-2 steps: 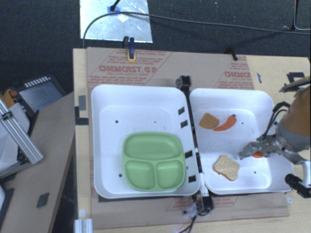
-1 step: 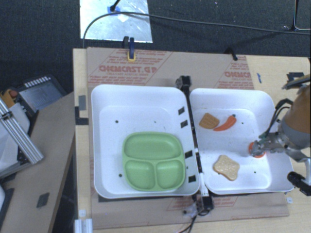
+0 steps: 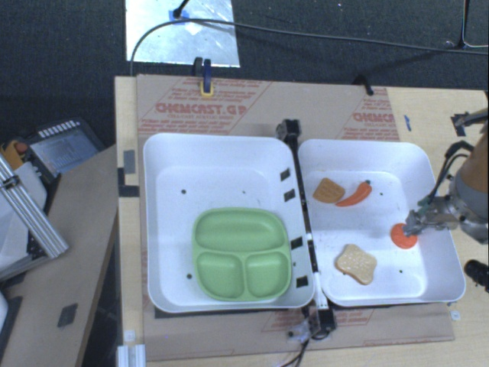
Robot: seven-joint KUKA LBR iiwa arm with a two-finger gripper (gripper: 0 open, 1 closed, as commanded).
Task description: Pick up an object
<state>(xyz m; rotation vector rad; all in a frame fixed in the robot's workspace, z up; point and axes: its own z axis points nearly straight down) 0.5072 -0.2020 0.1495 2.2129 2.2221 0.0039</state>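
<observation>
Hovering over right bin [image 3: 439,281], pincer [image 3: 418,225] beside orange disc [image 3: 403,237]; pincer state: cannot tell. Toast [image 3: 356,263] nearby.

**Q:** What can you not make out at the gripper [image 3: 416,224]?

**A:** You see it overlapping the orange-red round object [image 3: 403,237], hiding that object's upper edge; finger position is indistinct.

**Q:** And the arm [image 3: 470,193]?

**A:** The frame's right edge cuts it off, so you see only its wrist end.
</observation>
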